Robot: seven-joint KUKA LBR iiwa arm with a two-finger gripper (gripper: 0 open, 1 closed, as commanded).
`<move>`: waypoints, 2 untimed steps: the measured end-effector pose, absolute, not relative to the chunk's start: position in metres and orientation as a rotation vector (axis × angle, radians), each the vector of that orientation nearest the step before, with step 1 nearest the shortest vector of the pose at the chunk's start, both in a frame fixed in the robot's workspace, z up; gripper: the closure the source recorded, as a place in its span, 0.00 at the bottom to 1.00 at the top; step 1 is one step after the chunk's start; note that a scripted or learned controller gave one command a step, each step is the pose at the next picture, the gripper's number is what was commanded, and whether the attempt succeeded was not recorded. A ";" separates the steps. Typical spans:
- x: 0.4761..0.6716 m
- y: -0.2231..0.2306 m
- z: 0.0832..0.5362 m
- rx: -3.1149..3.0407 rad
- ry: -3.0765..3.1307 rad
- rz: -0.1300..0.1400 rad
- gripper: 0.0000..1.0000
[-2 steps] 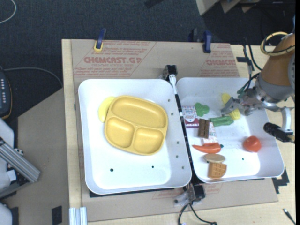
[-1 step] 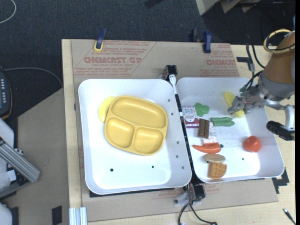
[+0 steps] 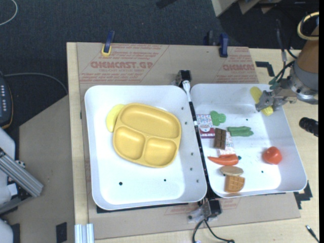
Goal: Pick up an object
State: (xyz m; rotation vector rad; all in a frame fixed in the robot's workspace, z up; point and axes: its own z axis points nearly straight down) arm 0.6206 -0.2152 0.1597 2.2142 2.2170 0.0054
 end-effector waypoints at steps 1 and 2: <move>0.620 -0.216 0.225 2.214 2.216 0.006 1.00; 0.621 -0.216 0.225 2.217 2.220 0.002 1.00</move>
